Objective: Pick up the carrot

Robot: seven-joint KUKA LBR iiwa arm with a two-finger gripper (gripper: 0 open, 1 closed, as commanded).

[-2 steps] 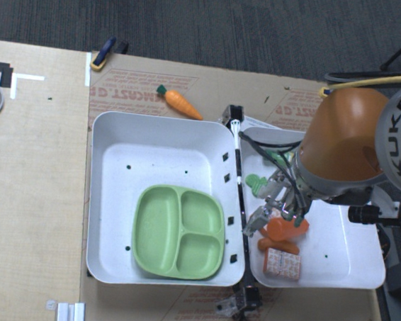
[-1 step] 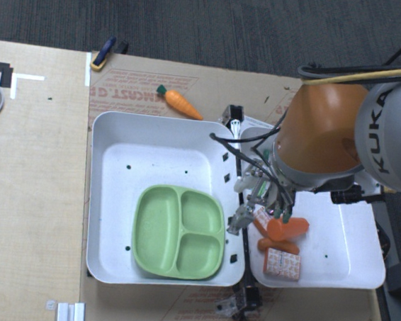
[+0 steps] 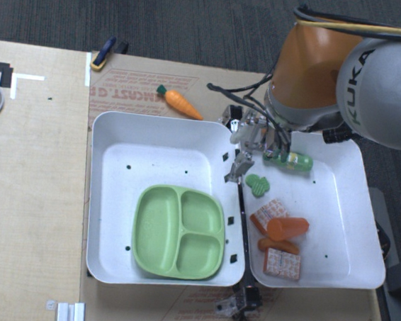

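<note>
Camera view: the carrot (image 3: 180, 103), a smooth tapered orange toy with a green top, lies on brown cardboard (image 3: 144, 86) at twelve o'clock of the left bin (image 3: 103, 203), outside it. The pincer (image 3: 241, 164) hangs over the bins' shared rim; whether clenched, I cannot tell. A green divided plate (image 3: 177, 232) lies in the left bin.

The small orange toy carrot with a green top (image 3: 179, 102) lies flat on the brown cardboard sheet (image 3: 144, 90), outside the two bins, just behind the back rim of the left white bin (image 3: 115, 154). Its green end points left, its narrow tip points right and slightly forward.
</note>
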